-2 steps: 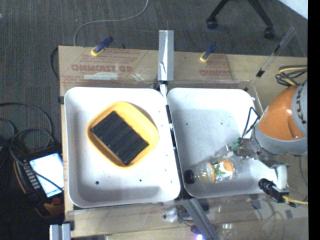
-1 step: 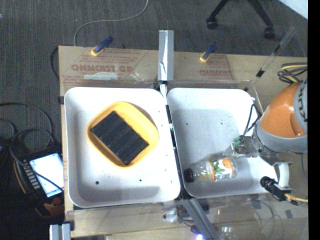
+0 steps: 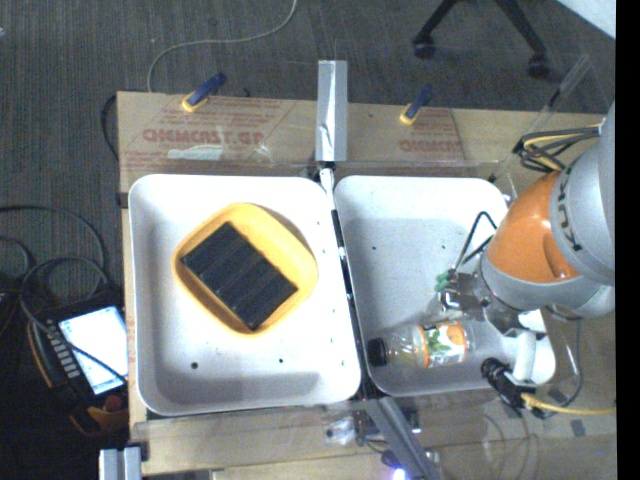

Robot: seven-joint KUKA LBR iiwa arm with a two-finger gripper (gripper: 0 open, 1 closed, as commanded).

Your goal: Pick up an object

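White bins sit side by side on the bench: the left bin [image 3: 160, 368] carries a yellow dish [image 3: 290, 238] with a dark pad, the right bin [image 3: 400, 228] a clear bottle [image 3: 425, 346] lying on its side at the near edge, cap pointing left. The arm [image 3: 560, 238] leans in from the right, its hand [image 3: 460, 293] low, just beyond the bottle. I judge this the reach-and-descend step; next it must straddle the bottle's body squarely. How wide the hand stands, or whether it touches anything, I cannot tell.
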